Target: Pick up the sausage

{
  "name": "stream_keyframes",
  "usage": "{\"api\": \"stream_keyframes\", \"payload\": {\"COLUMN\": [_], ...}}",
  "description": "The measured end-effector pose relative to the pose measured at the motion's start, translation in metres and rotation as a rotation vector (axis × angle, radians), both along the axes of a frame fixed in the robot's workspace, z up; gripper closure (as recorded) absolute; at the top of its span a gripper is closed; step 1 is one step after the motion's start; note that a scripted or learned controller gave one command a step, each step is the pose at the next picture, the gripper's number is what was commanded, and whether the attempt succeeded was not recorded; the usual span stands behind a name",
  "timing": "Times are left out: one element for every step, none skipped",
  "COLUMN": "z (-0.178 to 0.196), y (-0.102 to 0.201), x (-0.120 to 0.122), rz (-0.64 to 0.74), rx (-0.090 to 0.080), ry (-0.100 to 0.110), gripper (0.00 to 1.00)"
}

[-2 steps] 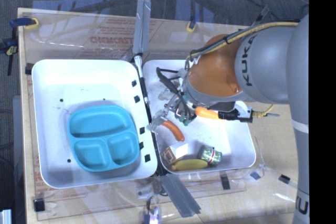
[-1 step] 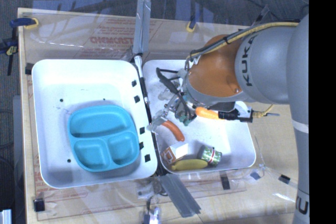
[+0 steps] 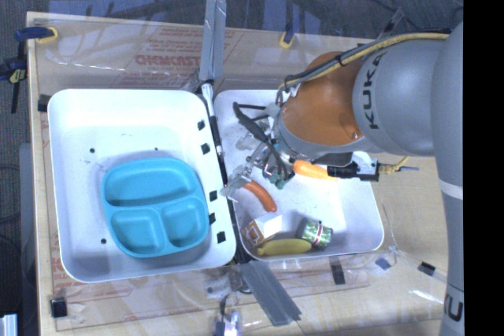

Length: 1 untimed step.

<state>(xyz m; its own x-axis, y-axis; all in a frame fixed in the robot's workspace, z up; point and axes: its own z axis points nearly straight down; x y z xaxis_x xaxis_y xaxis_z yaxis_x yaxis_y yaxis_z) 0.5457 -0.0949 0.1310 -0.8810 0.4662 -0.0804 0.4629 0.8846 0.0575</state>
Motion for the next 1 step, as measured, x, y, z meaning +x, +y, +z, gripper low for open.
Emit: {"api": "stream_keyframes", "payload": {"z": [0.0000], "y": [0.0001], "x": [0.0000], "rz": [0.007], "rx": [0.000], "ry": [0.000], "gripper": [0.00]}}
